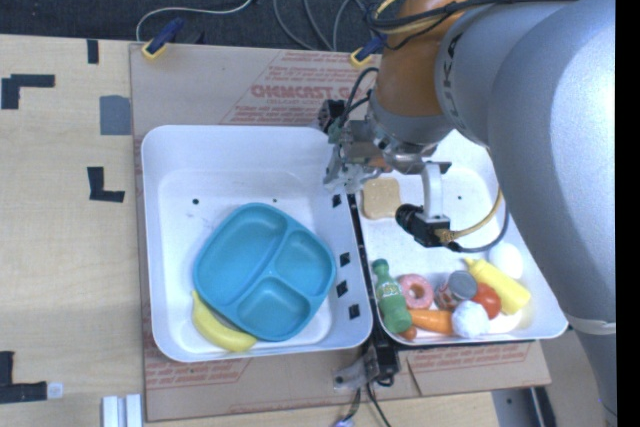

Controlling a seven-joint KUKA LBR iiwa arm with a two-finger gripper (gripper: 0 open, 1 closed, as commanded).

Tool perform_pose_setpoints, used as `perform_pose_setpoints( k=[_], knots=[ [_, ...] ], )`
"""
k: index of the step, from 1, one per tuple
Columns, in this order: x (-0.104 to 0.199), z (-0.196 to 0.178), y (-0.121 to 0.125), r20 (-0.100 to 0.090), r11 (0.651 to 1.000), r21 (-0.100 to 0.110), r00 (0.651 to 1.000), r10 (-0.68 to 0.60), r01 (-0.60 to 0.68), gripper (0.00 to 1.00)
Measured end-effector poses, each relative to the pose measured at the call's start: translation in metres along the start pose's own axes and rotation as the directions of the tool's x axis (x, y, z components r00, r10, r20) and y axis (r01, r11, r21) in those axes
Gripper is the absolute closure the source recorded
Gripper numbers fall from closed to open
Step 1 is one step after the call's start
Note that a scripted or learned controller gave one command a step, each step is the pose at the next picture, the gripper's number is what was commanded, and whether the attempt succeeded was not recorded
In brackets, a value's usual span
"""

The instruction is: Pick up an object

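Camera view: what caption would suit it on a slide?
Grey arm reaches over two white bins: blue divided plate in one, toy food beside a bread slice in the other.

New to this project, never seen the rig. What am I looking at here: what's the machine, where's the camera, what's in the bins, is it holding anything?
One camera is fixed above the bench, looking down at a slant. The big grey shape with the orange band is the robot arm, reaching in from the right. Its gripper hangs over the divide between two shallow white bins.

The left bin holds a blue sectioned plate lying partly over a yellow banana.

The right bin holds a tan bread-like piece just beside the gripper, plus toy food clustered along the near edge: a green bottle, a pink donut, a carrot, a yellow bottle.

I can't see anything between the fingers, so no confirmed grasp.
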State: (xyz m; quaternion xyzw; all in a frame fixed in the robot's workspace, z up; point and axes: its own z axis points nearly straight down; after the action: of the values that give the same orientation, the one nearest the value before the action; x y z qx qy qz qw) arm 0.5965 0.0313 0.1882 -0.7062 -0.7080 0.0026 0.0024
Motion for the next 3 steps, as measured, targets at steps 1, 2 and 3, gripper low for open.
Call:
perform_pose_setpoints(
  k=[1, 2, 3],
  knots=[
    [-0.057, -0.036, 0.035, 0.003, 1.000, -0.011, 1.000, 0.005, -0.005, 1.00],
    [0.003, 0.006, 0.017, 0.000, 1.000, -0.002, 1.000, -0.002, 0.002, 1.00],
    [0.001, 0.004, 0.018, 0.000, 1.000, -0.005, 1.000, 0.001, -0.001, 0.00]
  ],
)
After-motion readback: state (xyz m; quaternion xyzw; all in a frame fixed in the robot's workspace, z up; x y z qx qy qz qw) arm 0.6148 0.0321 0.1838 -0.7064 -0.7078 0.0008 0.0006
